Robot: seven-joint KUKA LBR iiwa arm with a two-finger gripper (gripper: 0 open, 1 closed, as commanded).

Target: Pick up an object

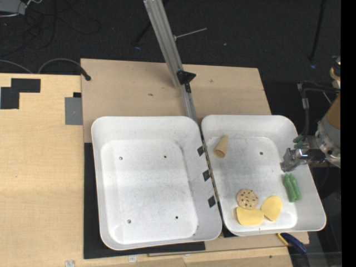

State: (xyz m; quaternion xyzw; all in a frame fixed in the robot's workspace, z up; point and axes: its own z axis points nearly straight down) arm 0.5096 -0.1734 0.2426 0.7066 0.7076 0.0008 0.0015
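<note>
Over the right white bin's (pixel 247 121) far edge hangs the metal gripper (pixel 290 159), its grip unreadable, just above a green cylindrical toy (pixel 291 187).

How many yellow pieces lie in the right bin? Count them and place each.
2. One yellow piece lies at the bin's near edge below the round cookie; the other yellow piece touches it on the right. None seems hidden.

Left of the cone (pixel 221 146) the left bin (pixel 105 149) lies open; below it cookie (pixel 247 198), yellow pieces (pixel 261 211) and green piece (pixel 291 187) crowd the right bin's (pixel 245 124) lower corner.
</note>
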